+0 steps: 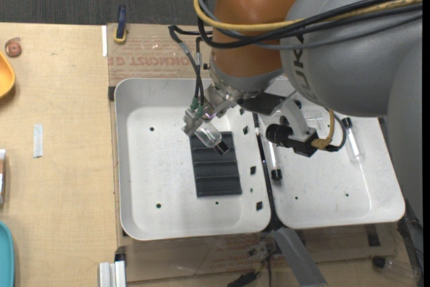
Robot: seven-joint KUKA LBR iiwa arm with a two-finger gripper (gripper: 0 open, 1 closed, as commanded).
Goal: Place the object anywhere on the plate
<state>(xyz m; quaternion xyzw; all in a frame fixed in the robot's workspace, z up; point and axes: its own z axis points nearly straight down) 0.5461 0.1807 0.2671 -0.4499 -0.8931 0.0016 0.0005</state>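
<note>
A grey KUKA arm (349, 44), banded in orange above the wrist, is seen reaching in from the right across two shallow white bins set side by side on a bench. Its gripper (205, 131) is lowered into the left bin (141, 212), close to that bin's right wall and roughly midway between its far and near edges. Whether the gripper is clenched or released cannot be told from this angle.

A dark ribbed plate (218, 175) is laid flat on the floor of the left bin, alongside the right wall, with its far end covered by the gripper tip. A small pale, translucent piece (210, 138) is seen at that tip, over the plate's far end. It cannot be told whether it is gripped, or whether it is part of the tool.

In the right bin (349, 208), a thin dark pen-like item (274, 168) is seen near the left wall, and a small clear item (353, 144) is seen towards the right wall.

The bins are backed by a printed cardboard sheet (154, 57). At its far left corner a blue clamp (121, 18) is fixed. On the wooden benchtop (60, 198) to the left, a small white strip (38, 141) and a reddish disc (12, 47) are laid well apart, with an orange item (5, 80) cut off at the left edge.
</note>
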